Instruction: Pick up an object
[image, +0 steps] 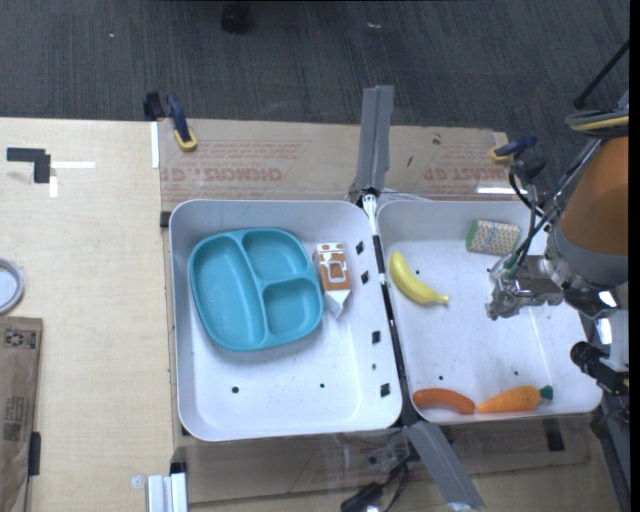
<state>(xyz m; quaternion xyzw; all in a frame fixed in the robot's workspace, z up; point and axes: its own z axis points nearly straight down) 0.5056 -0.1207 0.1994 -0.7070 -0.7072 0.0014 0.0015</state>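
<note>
I see the pincer (503, 297) at frame right (grip state unclear to me), with the curved yellow plastic banana (415, 280) lying just left of it.

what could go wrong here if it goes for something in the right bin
1. The hand hangs over bare floor of the right bin, apart from every item, so closing here would likely catch nothing.
2. The carrot and the orange sausage-shaped item lie end to end against the near wall; a grasp there could hit the wall or nudge both.
3. The banana is curved and may roll out.
</note>
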